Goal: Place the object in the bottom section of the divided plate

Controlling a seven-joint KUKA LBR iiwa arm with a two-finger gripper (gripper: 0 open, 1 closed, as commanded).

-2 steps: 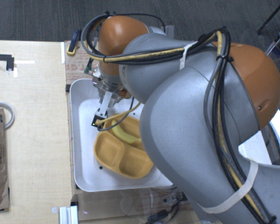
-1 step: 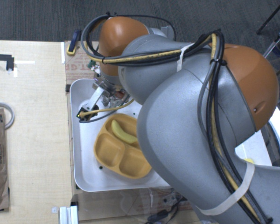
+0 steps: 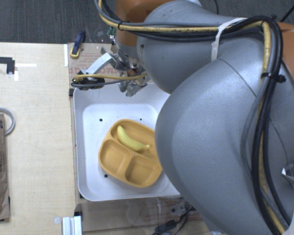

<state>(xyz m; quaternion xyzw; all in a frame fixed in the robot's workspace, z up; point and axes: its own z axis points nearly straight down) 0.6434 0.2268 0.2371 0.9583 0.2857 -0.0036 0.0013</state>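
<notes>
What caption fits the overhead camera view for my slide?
Banana lying in the top section of the yellow divided plate inside a white bin, grey arm overhead.

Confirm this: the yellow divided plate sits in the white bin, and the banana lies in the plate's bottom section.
Wrong on one point. In the camera view the banana lies in the top section of the yellow divided plate, not the bottom one; the two lower sections hold nothing. The rest stands: the plate sits in the white bin.
</notes>
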